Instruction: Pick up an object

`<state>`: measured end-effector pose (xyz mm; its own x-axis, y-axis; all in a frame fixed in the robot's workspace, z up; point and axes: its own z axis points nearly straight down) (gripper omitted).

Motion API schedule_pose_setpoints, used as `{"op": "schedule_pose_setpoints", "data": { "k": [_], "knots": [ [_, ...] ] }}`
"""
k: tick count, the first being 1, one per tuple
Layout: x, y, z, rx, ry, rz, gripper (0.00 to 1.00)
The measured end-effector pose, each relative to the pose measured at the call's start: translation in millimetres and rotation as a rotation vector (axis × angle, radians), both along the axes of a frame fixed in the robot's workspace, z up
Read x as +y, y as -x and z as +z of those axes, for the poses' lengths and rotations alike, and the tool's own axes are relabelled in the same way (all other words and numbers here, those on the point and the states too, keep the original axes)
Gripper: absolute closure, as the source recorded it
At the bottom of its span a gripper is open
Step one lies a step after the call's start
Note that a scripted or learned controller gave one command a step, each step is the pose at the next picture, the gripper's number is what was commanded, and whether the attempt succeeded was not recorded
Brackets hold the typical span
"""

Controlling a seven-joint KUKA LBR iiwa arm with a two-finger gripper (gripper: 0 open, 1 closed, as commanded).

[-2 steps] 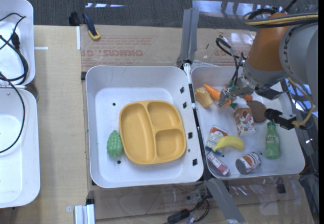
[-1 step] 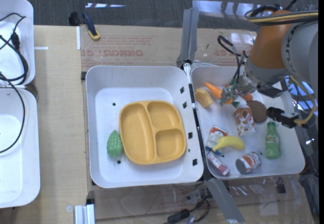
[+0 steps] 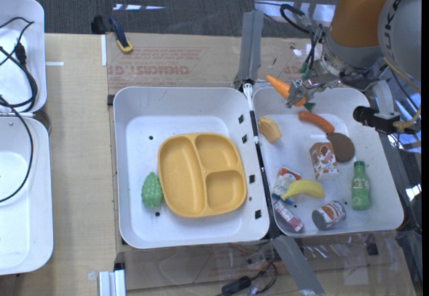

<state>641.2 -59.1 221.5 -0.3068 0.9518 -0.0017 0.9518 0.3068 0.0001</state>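
My gripper point(image 3: 297, 95) hangs over the far left corner of the right bin point(image 3: 385, 221). It is shut on the thick end of an orange carrot point(image 3: 277, 84), which points left toward the divider between the bins and sits above the bin's rim. Below it in the right bin lie a pale yellow bread piece point(image 3: 269, 129), a red sausage point(image 3: 315, 120), a brown round disc point(image 3: 342, 146), a small carton point(image 3: 323, 159), a green bottle point(image 3: 360, 185), a banana point(image 3: 303, 189), a can point(image 3: 330, 214) and a wrapped packet point(image 3: 288, 215).
The left bin point(image 3: 127, 154) holds a yellow divided plate point(image 3: 201, 174) and a green bumpy fruit point(image 3: 152, 189) beside it. A grey post point(image 3: 251, 47) stands behind the divider. White trays with black cables point(image 3: 17, 80) lie at the far left.
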Motion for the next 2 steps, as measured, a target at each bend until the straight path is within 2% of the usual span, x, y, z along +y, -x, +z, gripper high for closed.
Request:
{"op": "schedule_pose_setpoints", "data": {
  "k": [1,2],
  "knots": [
    [-61,24,67,0.000,0.001,-0.106,1.00],
    [-56,68,-15,0.003,-0.001,0.007,1.00]
  ]
}}
